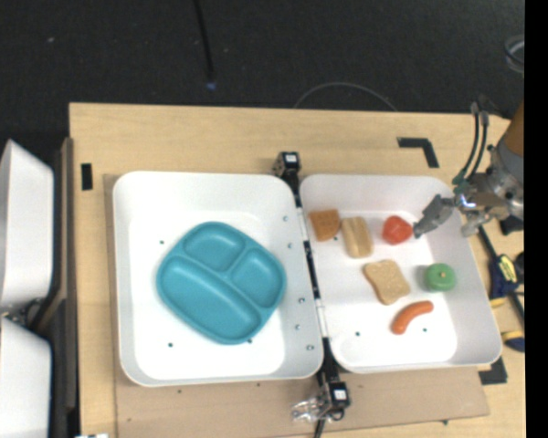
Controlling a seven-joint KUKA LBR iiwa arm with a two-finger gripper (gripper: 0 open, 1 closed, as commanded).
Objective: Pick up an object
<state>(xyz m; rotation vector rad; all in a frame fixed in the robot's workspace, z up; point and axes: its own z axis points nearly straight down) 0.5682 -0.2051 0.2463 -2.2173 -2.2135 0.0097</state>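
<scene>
The right bin (466, 345) holds several toy foods. A brown square piece (324, 224) and a tan bread roll (357, 236) lie near its left wall. A red tomato (397, 230) sits in the middle of the far half. Closer to the front are a slice of bread (386, 281), a green round fruit (439, 276) and an orange sausage (411, 317). My gripper (430, 220) reaches in over the bin's right rim, just right of the tomato and above the green fruit. Nothing shows in its grasp.
In the left bin (137, 354) lies a teal divided plate (221, 281). A black clamp (288, 163) sits where the two bins meet at the back, and a metal clip (321, 405) at the front. Cables (479, 144) hang beside the wrist at the right.
</scene>
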